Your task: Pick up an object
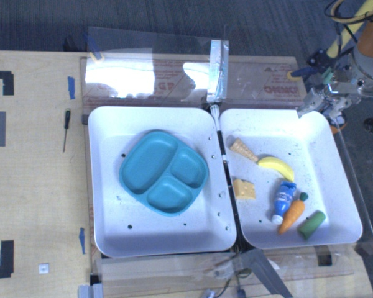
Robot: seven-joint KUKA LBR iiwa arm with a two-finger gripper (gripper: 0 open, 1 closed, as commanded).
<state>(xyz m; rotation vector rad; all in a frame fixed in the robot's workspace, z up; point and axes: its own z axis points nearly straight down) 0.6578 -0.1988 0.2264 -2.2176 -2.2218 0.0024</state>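
Nearest us, at the right white bin's (345,197) near edge, lie a green cylinder (311,224), orange toy carrot (291,215) and blue-white bottle (283,200). Hand (326,101) hovers over the far right corner; grip state we cannot tell. Approach step, we judge: next descend onto one object.

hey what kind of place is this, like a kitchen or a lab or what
Most likely a robotics lab bench, not a kitchen. Two white bins sit side by side on a wooden bench; one holds a blue divided plate, the other toy food such as a banana and carrot. A robot gripper hangs at the right.
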